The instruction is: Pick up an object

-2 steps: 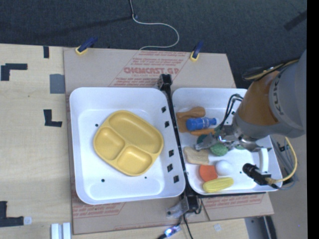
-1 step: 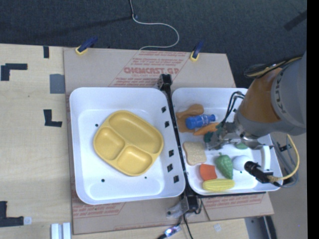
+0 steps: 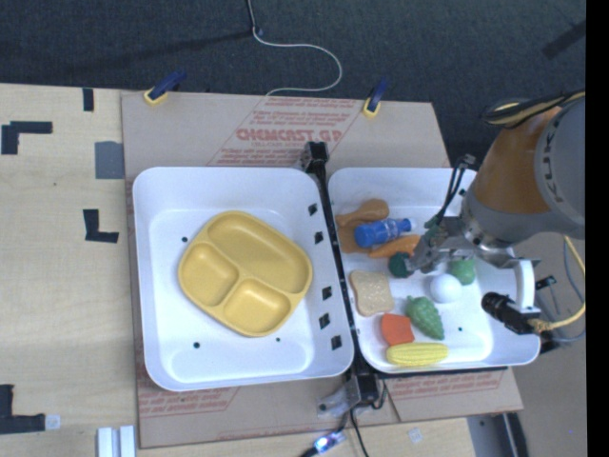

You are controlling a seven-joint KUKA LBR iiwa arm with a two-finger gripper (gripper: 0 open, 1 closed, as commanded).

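The right bin (image 3: 509, 350) holds several toy foods. A blue bottle (image 3: 383, 230) lies beside a brown bread roll (image 3: 364, 211) and an orange carrot (image 3: 402, 247). A slice of bread (image 3: 371, 291), a leafy green vegetable (image 3: 425, 317), a red-orange piece (image 3: 397, 329) and a yellow corn cob (image 3: 417, 354) lie nearer the front. My gripper (image 3: 426, 255) hangs low over the bin's middle, just right of the carrot and a dark green ball (image 3: 398, 266). A white egg (image 3: 444, 288) and a green piece (image 3: 463, 272) sit right below the gripper.
The left bin (image 3: 157, 350) holds a yellow divided plate (image 3: 245, 271). A black divider (image 3: 328, 246) runs between the bins. The arm's orange band (image 3: 514, 165) and grey wrist cover the right bin's far right side. A white cable (image 3: 295, 50) lies behind the bins.
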